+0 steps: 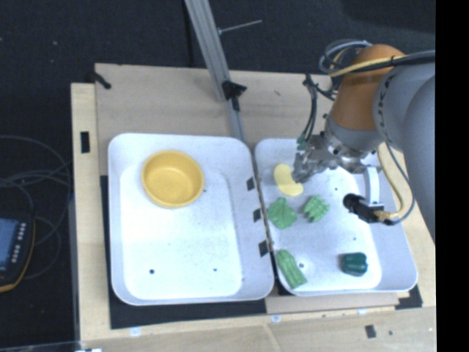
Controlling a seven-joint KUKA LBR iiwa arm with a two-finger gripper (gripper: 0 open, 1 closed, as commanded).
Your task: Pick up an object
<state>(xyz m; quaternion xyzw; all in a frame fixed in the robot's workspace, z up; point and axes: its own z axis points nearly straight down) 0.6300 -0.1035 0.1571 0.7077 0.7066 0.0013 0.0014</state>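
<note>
Dark floor surrounded a pale tabletop that carried two shallow white bins side by side. One grey arm with an orange band reached in from the right over the right bin. The left bin held one yellow bowl at its far left.

The right bin held five small things: one pale yellow piece, three light green pieces, and one dark green piece at the near right.

The gripper hung at the yellow piece's right edge, seemingly touching it. That piece lay just left of the fingers, its long axis slanting far-left to near-right. Whether they were spread or closed could not be told.
</note>
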